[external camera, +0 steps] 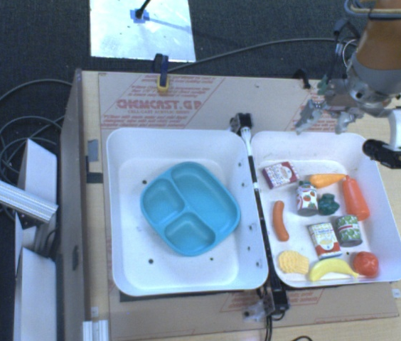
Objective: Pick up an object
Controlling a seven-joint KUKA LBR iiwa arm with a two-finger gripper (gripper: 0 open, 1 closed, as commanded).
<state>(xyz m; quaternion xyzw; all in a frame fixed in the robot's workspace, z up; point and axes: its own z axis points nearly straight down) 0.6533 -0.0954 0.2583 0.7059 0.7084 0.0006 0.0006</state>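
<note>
My pincer (326,117) hangs open and holds nothing, over the counter's far edge, just beyond the right bin (391,222) of toy food.

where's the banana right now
The banana lies along the near edge of the right bin, between the corn cob and the tomato.

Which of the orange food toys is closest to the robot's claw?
The small orange carrot, at the right bin's far edge, lies nearest the gripper. The big orange-red carrot and the hot dog sit farther down.
</note>
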